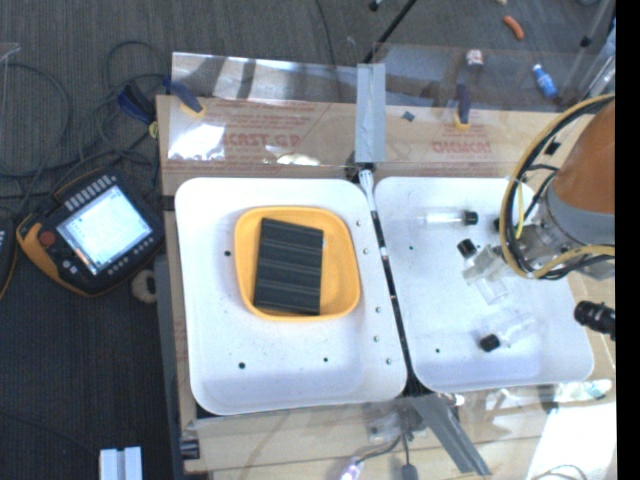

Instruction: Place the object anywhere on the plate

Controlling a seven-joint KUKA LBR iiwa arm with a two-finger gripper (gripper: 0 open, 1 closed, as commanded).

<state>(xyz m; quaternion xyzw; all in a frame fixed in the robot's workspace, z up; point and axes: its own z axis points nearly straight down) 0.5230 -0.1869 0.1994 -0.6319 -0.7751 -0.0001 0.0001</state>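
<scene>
You have 2 shallow white bins side by side on the desk (270, 138), both smooth plastic with rounded corners. In the left bin (205, 298) sits a yellow plate (345, 278), square with soft corners and a raised rim. A dark rectangular object (289, 266) with faint lengthwise ribs lies flat on the plate's middle, well inside the rim. The right bin (440, 358) holds several small clear plastic pieces with black ends. The arm enters from your right, and its gripper (490, 268) hangs over the right bin, well apart from the plate; you cannot tell how its grasp stands, since it blurs into the clear pieces below.
</scene>
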